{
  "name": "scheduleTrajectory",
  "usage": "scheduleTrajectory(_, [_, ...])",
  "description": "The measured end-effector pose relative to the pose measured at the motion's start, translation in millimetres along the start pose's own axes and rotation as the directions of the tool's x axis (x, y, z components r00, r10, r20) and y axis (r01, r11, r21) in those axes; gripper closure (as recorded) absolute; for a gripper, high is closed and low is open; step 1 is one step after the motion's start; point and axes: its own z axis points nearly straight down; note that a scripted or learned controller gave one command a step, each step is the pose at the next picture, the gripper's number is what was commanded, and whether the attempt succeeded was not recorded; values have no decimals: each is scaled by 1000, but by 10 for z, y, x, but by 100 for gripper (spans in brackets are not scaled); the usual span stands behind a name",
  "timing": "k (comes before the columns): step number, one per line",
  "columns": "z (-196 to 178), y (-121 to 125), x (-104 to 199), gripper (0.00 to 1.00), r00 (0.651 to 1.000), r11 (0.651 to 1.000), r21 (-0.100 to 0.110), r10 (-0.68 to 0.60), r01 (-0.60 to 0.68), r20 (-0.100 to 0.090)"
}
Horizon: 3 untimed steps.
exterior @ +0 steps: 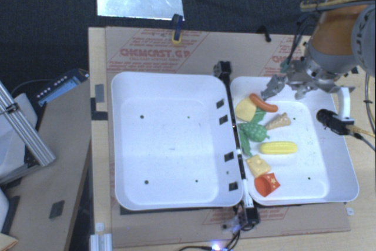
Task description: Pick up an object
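**Approach to a first grasp over the right bin**

The gripper (286, 84) is seen above the far edge of the right bin (335, 185), at the end of the grey arm (341, 32) with its orange band. Whether the jaws are spread or pressed together cannot be told from this view, and nothing is seen held between them.

All candidate objects are gathered in the right bin, toward the side that adjoins the left bin (170, 138). Taking the yellow corn cob (278, 148) as the landmark: a red sausage (262, 103) lies well beyond it, nearest the gripper, with a yellow rounded piece (245, 109) just beside the sausage. A pale wedge (278, 121) lies just beyond the cob. A green leafy toy (252, 133) sits beside the cob on the side toward the left bin. A yellow block (257, 165) and a red piece (267, 184), touching one another, lie on the cob's near side.

The step in hand is judged to be target selection and descent. A clean pick is best served by an object with free space on both sides. The corn cob appears the most isolated, so it would be straddled across its narrow width, with the jaws lowered well down before closing. The sausage is closer but touches the yellow rounded piece, and a neighbour might be nudged or pinched along with it. Smooth rounded toys are likely to slip, so a centred grip is advised.
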Motion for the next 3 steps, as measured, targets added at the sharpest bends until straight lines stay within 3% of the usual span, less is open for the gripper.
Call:
scheduleTrajectory(1, [1090,-846,-543,0,1000,1000,12,9,-9,-3])
scheduleTrajectory(2, [1320,-1324,-201,0,1000,1000,3,3,-3,-2])
scheduleTrajectory(3, [1209,-1296,-212,100,1000,1000,-2,2,-2,0])
